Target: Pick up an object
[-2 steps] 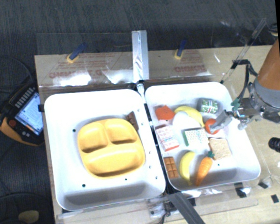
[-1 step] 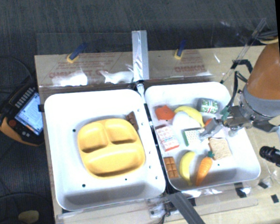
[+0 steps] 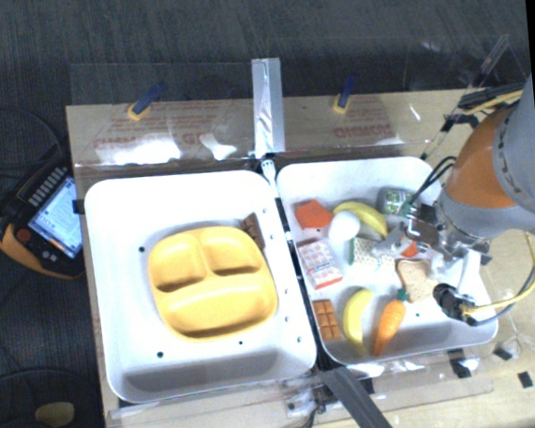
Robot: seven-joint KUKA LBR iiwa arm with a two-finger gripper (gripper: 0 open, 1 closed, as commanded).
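The grey arm reaches from the right into the right bin (image 3: 295, 253), its jaws (image 3: 419, 241) low among the clutter near a carrot (image 3: 388, 324) and two bananas (image 3: 355, 315); whether they are apart or together cannot be told. A yellow tray (image 3: 213, 279) lies in the left bin (image 3: 113, 270).

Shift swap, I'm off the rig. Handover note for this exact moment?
Gripper: low over the right bin, right of middle, among the items; whether it grips anything can't be told.
Right bin holds: carrot, two bananas, an orange block, a white and red packet, a green can.
Left bin: yellow divided tray.
Done: no object seen lifted.
Left: the pick itself.
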